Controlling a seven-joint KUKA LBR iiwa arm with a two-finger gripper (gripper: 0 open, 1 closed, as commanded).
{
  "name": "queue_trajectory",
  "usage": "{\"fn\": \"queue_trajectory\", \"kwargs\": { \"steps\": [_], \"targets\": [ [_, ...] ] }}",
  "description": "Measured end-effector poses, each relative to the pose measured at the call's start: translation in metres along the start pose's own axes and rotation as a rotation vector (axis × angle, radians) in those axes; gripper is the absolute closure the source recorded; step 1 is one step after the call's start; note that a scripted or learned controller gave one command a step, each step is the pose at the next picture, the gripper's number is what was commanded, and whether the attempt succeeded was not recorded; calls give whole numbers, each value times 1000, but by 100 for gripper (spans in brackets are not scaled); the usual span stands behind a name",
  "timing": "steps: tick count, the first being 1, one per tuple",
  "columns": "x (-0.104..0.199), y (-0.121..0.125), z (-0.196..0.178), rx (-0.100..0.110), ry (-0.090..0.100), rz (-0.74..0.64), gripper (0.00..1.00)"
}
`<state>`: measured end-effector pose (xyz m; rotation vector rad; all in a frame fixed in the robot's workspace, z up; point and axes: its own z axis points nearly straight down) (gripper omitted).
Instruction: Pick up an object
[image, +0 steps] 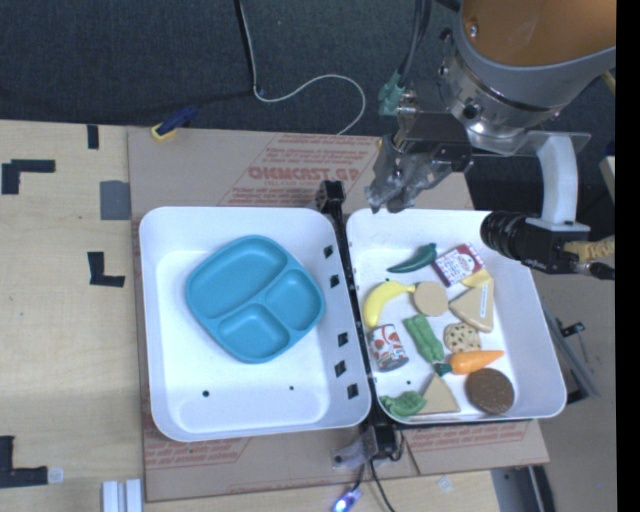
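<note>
The banana (386, 297), light, stiff and slick, suits a mid-curve grip; the pincer (392, 195), upper centre, hangs empty, fingers apparently parted.

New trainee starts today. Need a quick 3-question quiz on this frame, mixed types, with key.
1. True or false: the blue tray lies in the left bin.
2. The banana lies in which bin? A left, B right.
3. Fill in: the gripper hangs above the right bin's ____ left corner.

Key: 1 true. 2 B. 3 far.
</note>
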<state>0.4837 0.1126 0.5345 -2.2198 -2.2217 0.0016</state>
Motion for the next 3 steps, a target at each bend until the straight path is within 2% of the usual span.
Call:
{"fn": "queue_trajectory", "kwargs": {
  "steps": [1,2,3],
  "targets": [
    [10,0,0,0,0,0,100],
    [46,0,0,0,0,-4,100],
    [45,0,0,0,0,-1,100]
  ]
}}
